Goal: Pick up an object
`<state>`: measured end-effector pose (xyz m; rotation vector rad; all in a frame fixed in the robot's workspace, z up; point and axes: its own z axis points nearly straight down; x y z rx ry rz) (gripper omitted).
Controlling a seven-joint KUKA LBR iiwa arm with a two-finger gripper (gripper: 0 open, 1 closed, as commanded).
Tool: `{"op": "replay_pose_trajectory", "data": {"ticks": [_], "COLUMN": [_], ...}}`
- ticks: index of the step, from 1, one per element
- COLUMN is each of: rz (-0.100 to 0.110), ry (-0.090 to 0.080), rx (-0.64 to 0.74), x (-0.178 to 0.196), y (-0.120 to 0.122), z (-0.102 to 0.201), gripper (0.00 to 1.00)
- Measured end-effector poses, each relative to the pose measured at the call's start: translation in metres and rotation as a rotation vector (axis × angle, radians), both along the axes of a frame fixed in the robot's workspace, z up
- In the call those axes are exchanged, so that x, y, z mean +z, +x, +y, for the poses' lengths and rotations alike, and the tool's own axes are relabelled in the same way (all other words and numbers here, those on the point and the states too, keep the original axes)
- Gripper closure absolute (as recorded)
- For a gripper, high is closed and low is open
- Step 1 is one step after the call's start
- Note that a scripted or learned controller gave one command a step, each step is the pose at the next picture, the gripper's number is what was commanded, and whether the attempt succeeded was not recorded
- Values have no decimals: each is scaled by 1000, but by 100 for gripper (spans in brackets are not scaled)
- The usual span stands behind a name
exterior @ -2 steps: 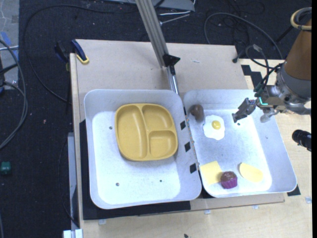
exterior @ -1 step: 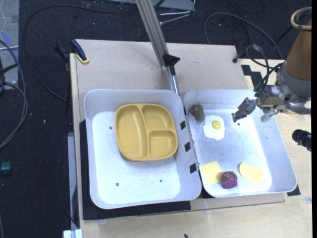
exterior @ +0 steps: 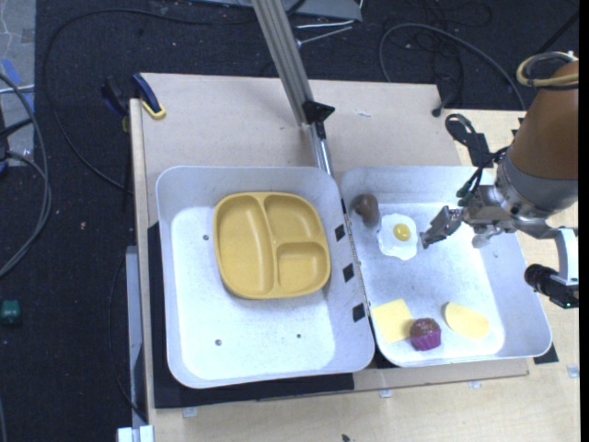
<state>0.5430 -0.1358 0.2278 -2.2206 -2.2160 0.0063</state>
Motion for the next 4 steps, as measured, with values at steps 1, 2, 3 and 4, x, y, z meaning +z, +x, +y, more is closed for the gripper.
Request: {"op": "replay_pose_trajectory", "data": {"ticks": [1, 2, 3, 4], "rz": [0, -2, -6, -12], "ry": [0, 0, -1, -3], "rx": [0, 0, 0, 3], "x": [-49, -105, -91, -30], "y": [-2, -1, 0, 2], "z": [-9, -19, -18, -25], "gripper": [0, 0, 100, 100]}}
